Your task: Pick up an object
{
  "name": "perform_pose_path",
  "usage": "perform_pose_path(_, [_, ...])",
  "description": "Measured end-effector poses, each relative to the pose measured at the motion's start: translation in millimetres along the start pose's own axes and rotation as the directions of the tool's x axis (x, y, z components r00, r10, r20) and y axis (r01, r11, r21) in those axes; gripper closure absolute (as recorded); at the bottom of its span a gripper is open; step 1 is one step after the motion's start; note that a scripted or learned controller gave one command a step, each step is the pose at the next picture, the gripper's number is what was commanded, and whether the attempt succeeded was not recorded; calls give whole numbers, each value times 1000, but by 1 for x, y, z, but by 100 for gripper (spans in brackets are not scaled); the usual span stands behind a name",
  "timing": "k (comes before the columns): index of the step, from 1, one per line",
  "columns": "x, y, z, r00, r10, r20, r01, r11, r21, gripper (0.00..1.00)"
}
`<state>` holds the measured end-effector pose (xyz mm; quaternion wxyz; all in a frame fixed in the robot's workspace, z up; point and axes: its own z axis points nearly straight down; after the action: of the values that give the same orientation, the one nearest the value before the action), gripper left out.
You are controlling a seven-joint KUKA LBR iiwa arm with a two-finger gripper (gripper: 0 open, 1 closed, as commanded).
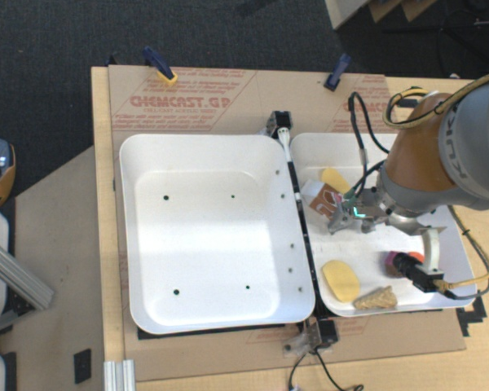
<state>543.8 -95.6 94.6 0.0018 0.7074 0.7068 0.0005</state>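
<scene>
Over the right bin's [310,147] inner half, the gripper [336,217] reaches down beside a brown-and-white packet [323,199] near the dividing edge, finger state not discernible; judged step: approach, and next the fingers must straddle the packet before closing.

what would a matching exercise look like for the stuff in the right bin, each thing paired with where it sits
Things:
1. yellow oval piece
2. tan wedge
3. brown packet
4. end effector

Places:
A. at the near rim of the right bin, right of the oval piece
B. in the near half of the bin, close to the divider
C. just above the arm's tip, beside a pale yellow piece
D. over the middle of the bin, right beside the brown packet

Pairs: 1-B, 2-A, 3-C, 4-D
</scene>
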Motion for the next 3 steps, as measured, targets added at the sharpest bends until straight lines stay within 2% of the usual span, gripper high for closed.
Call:
perform_pose_path(1, [-49,-6,5,1000,4,2,-4,1000,2,0])
perform_pose_path(2, [-20,68,10,1000,-7,-2,7,1000,-3,0])
perform_pose_path(3, [-20,110,14,1000,-8,-2,8,997,76,0])
